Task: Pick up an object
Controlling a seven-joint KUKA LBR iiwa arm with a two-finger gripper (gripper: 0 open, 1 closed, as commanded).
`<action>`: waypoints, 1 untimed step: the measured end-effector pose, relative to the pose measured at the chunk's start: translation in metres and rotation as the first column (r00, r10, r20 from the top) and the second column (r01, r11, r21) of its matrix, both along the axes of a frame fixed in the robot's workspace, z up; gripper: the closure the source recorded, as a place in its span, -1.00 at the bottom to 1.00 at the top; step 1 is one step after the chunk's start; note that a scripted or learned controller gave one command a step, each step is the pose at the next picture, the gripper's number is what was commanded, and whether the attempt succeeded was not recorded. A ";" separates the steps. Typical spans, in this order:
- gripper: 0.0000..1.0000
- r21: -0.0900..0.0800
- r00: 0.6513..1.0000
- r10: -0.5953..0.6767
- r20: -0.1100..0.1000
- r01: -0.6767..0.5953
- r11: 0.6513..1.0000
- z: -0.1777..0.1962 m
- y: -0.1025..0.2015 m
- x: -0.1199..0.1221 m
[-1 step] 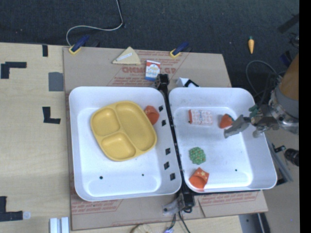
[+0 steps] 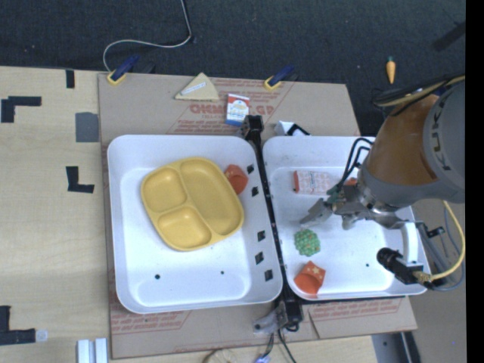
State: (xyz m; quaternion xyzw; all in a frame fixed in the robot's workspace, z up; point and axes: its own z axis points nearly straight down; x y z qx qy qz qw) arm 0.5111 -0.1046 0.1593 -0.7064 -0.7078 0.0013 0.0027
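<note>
A single fixed camera looked down on the tabletop (image 2: 45, 225) from above, at a slight slant rather than straight down. It stood far enough off to take in both white bins whole: the left bin (image 2: 128, 278) and the right bin (image 2: 344, 286) lay side by side near the middle of the frame. The far edge of the tabletop ran across the upper part of the picture, with dark floor (image 2: 302, 21) beyond it. The arm (image 2: 412, 153) entered from the right side of the frame, over the right bin.
</note>
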 end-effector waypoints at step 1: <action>-1.00 -0.002 1.000 -0.001 0.007 0.001 1.000 -0.073 0.001 0.009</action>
